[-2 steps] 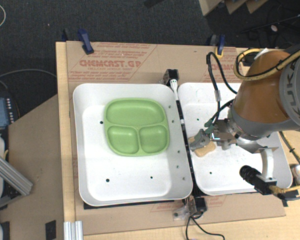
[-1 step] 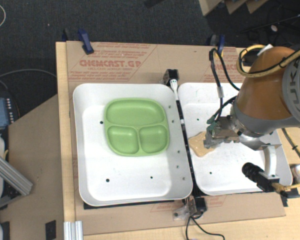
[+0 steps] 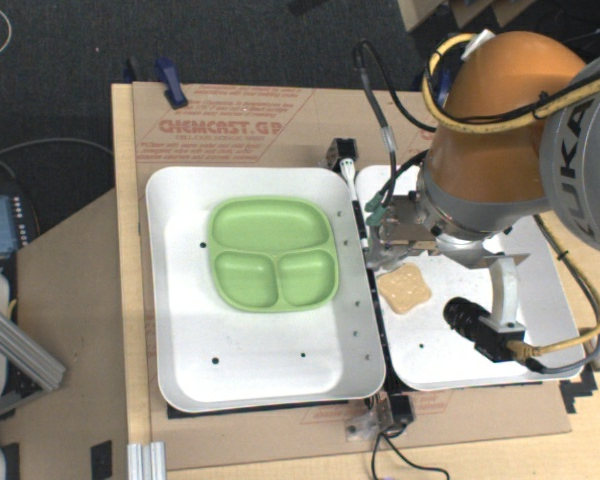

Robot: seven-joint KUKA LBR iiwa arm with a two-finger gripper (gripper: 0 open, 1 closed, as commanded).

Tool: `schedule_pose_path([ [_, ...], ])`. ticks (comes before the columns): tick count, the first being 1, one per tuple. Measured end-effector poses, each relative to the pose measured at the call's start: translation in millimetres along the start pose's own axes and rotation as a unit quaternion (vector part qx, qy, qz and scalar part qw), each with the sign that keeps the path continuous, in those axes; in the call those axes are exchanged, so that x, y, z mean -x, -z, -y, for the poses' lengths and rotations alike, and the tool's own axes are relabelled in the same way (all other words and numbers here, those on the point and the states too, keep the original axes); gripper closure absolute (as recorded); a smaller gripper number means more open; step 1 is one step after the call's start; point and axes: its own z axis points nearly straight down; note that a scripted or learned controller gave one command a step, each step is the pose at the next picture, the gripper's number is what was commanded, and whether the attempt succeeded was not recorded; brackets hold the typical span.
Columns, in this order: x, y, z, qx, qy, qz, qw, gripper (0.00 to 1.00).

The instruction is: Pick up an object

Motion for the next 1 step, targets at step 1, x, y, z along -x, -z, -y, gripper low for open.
schedule_pose_path([
  [1, 23.0, 87.0, -32.4, 0.002, -0.005, 0.002, 1.0000, 1.00],
])
